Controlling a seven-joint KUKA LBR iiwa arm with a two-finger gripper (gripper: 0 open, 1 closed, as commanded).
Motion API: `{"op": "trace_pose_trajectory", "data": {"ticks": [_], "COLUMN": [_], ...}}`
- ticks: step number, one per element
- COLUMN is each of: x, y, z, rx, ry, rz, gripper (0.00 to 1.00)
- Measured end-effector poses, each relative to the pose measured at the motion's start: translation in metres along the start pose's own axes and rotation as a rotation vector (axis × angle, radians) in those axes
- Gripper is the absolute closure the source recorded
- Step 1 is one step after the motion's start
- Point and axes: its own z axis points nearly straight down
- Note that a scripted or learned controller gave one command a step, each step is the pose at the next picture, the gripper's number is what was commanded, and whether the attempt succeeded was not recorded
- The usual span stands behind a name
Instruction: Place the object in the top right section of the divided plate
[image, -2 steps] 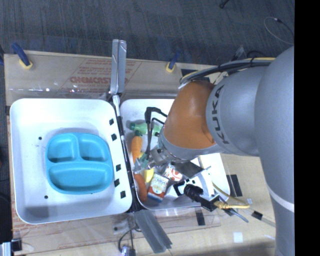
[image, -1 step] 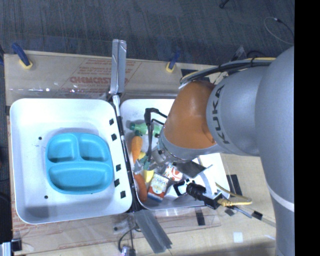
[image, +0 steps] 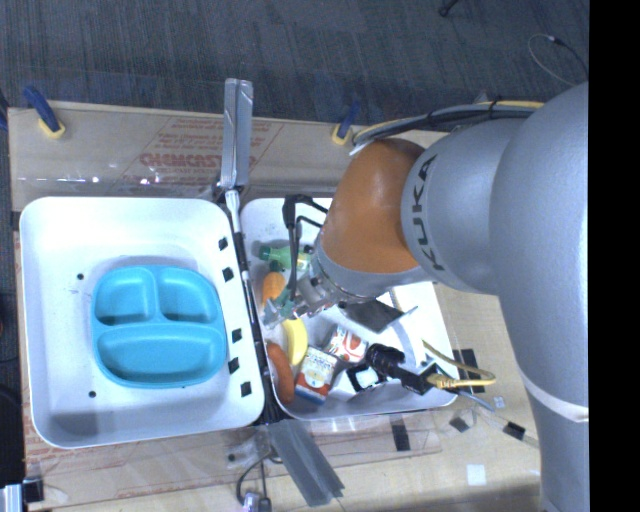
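Note:
A blue divided plate (image: 157, 325) lies in the left white bin (image: 50, 300), with two small sections at its far side and one long section nearer the front. My gripper (image: 297, 298) is low in the right bin (image: 430, 300), under the orange wrist band. It hangs among several small items: a yellow banana (image: 295, 340), an orange piece (image: 273, 287), a reddish sausage (image: 281, 370), a small carton (image: 316, 372), a red and white can (image: 349, 345) and a green item (image: 275, 255). The wrist hides whatever is right under the gripper.
The arm's big grey body covers the right half of the right bin. A grey metal bar (image: 237, 135) stands upright at the back between the two bins. Black clips line the wall between them.

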Motion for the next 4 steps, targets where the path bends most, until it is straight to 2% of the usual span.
{"op": "trace_pose_trajectory", "data": {"ticks": [1, 2, 3, 4], "x": [0.006, 0.038, 0.083, 0.084], "y": [-0.027, -0.012, 0.044, 0.045], "z": [0.001, -0.023, -0.036, -0.045], "rx": [0.003, -0.002, -0.001, 0.001], "ry": [0.001, -0.001, 0.000, 0.001], "rz": [-0.077, -0.128, -0.214, -0.219], "gripper": [1.00, 1.00, 1.00, 1.00]}}
